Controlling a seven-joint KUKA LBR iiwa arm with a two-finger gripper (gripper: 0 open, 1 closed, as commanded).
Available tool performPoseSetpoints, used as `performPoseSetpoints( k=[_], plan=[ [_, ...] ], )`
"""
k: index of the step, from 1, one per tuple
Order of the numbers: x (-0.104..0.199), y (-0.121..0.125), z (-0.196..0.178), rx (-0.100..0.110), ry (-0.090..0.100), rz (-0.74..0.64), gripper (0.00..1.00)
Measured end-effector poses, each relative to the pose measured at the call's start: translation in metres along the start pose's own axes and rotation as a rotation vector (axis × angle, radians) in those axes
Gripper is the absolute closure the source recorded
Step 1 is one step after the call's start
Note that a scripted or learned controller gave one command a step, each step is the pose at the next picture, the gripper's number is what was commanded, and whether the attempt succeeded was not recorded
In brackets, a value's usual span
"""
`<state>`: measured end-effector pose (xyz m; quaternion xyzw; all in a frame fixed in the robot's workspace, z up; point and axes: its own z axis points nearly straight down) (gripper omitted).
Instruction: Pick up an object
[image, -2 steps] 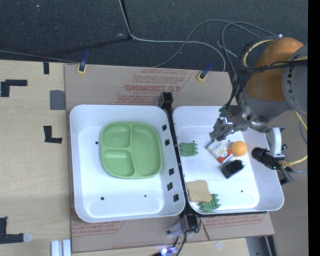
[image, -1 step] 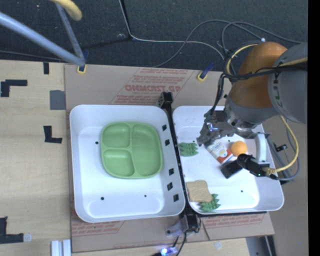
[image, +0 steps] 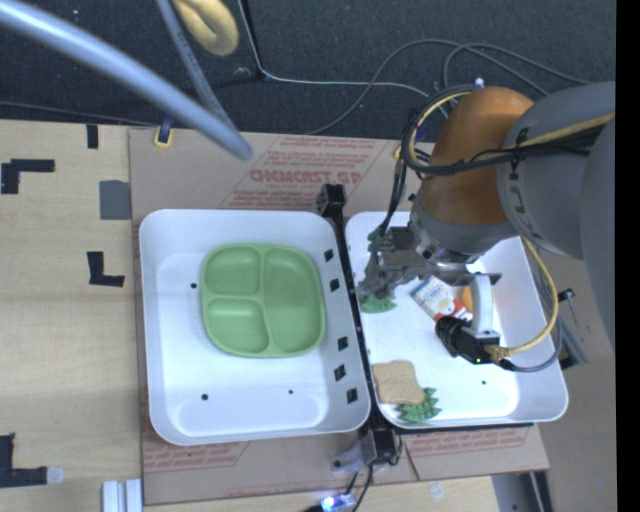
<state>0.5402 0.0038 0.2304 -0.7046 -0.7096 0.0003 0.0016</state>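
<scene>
Gripper: being held low over the right bin, close to its left wall; whether it is open cannot be told.
Green piece: lying on the bin floor directly under the gripper, seemingly touching.
Toast: lying nearer the front wall, apart from the gripper.
Plate: being borne by the left bin, green, divided.

Both bins are plain white: the left bin and the right bin. The divided plate is pale green all over. At the right bin's 7 o'clock, the toast slice is tan beside a dark green leafy piece. The arm is grey with an orange band. The cardboard sheet is brown with red lettering.
</scene>
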Motion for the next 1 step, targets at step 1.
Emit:
performPoseSetpoints(
  k=[1],
  plan=[
    [0.0632, -0.0045, -0.0018, -0.001, 0.000, -0.001, 1.00]
  ],
)
